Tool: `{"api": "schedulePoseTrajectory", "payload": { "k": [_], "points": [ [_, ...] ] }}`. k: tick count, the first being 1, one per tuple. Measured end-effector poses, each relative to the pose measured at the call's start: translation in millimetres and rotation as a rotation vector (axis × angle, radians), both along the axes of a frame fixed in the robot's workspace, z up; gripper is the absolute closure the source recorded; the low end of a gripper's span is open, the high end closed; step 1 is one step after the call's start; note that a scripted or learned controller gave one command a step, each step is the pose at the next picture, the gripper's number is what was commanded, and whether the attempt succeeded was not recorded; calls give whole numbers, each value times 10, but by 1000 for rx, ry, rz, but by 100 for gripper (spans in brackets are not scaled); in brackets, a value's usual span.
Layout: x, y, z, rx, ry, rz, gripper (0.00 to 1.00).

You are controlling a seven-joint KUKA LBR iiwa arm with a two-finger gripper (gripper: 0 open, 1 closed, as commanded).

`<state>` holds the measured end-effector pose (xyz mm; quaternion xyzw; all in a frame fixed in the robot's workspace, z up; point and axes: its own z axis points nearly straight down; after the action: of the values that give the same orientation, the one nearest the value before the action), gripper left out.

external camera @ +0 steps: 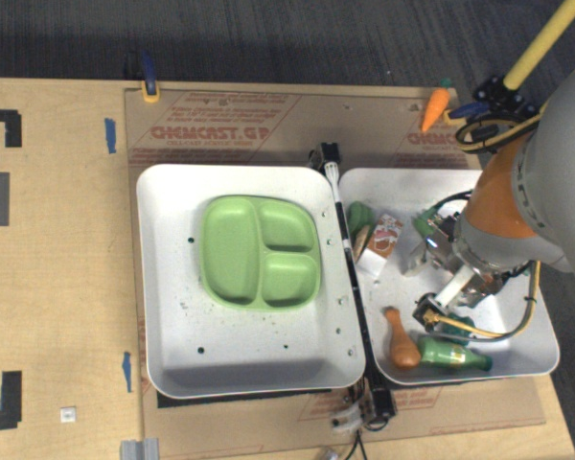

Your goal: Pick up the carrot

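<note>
Clutter crowded the right bin (541, 348), where the carrot (401, 339) lay in the lower left part. Its thin end pointed up the frame and its thick end sat just beside a green bottle (457, 356) lying on its side along the bin's lower wall. Higher up, near the wall shared with the left bin (163, 257), were a dark green vegetable piece (359, 217) and a small red-and-white packet (385, 236); its print was too small to read. The arm (503, 209) reached in from the right and hung over the middle of the right bin, up and to the right of the carrot and apart from it. Whether the jaws were apart or together could not be told. A light green divided plate (261, 252) sat in the left bin. Under both bins a brown sheet (211, 113) covered the desk (57, 257) and bore red lettering that read "CHEMCAST GP". At the sheet's upper right corner, outside the bins, sat an orange, green-tipped piece (433, 111), either a clamp or a toy. An orange-and-blue clamp (149, 77) gripped the upper left corner.
</note>
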<state>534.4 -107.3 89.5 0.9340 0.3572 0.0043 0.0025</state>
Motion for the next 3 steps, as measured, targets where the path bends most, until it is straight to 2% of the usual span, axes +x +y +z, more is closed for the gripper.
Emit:
{"api": "schedulePoseTrajectory", "payload": {
  "k": [1, 2, 3],
  "points": [
    [-199, 38, 4, -6, -8, 153, 0],
    [576, -119, -5, 1, 1, 9, 0],
    [-20, -62, 16, 1, 8, 225, 0]
  ]
}}
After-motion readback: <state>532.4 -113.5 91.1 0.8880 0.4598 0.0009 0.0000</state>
